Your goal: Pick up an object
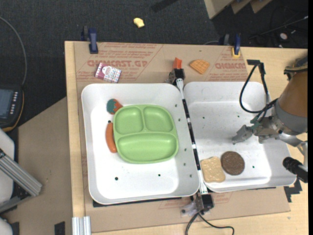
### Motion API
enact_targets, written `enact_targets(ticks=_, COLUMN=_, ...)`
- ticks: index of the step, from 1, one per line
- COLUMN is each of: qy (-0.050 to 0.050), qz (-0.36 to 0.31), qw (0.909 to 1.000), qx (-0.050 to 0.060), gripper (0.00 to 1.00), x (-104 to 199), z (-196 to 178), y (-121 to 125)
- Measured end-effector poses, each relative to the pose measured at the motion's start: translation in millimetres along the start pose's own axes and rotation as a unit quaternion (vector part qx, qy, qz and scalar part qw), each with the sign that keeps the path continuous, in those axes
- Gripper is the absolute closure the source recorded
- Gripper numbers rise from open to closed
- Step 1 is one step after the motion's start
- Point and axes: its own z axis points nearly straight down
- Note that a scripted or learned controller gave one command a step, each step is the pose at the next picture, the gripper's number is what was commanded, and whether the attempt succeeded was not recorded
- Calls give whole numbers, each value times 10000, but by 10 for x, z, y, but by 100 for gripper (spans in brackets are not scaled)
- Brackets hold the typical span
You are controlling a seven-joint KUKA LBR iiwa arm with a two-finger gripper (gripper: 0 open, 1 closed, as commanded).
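Observation:
A round brown cookie [233, 162] lies in the right bin [215, 102] near its front edge. A tan slice of bread [212, 169] touches the cookie's left side. My gripper [245, 133] hangs over the right bin's middle right, just above and behind the cookie, with nothing visibly in it. In the left bin [137, 180] sits a green divided plate [145, 133]. An orange sausage-shaped toy [111, 137] lies along the plate's left edge. A small teal and red toy [114, 105] rests at the plate's back left corner.
On the bench behind the bins lie an orange waffle piece [199, 66] and a pink packet [108, 72]. A black cable [252, 89] loops over the right bin's back. Clamps [177, 71] stand at the bins' joint.

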Motion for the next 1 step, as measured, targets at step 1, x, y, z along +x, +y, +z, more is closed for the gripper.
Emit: enact_targets(ticks=1, qy=23, qz=15, qw=10000, qx=52, gripper=0, x=187, z=368, y=-290)
